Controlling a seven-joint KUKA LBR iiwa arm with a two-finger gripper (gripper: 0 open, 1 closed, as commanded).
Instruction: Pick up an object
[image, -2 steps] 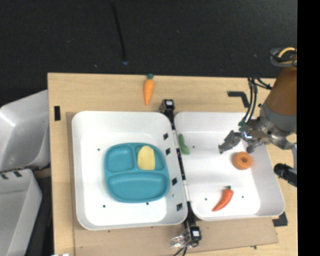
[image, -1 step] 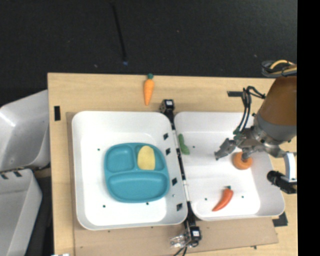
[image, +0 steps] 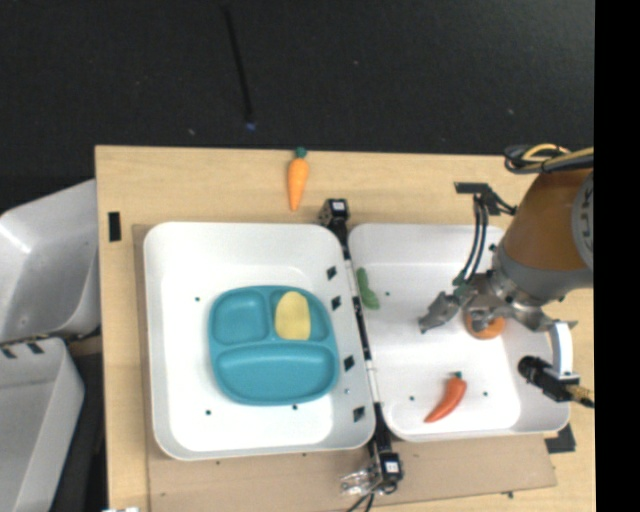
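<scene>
While the arm leans in over the right bin, its gripper hangs low above that bin's floor, and I cannot tell from where I stand how its fingers are set. Taking the right bin as my marker: inside it, toward the near edge, lies a red-orange pepper with a green stem, well apart from the gripper. Just beside the gripper, partly hidden under the wrist, a small orange round thing rests on the bin floor; what it is I cannot make out. Against the bin's left wall lies a small green piece, slender and slightly curved.

Touching the right bin along their shared edge sits the left bin. It holds a blue divided plate, roughly centred, and in the plate's upper right compartment rests a pale yellow oval object; the other compartments show bare blue.

Beyond both bins, on the wooden bench, a toy carrot lies with its green top pointing away, closer to the left bin's far corner than to the right bin
</scene>
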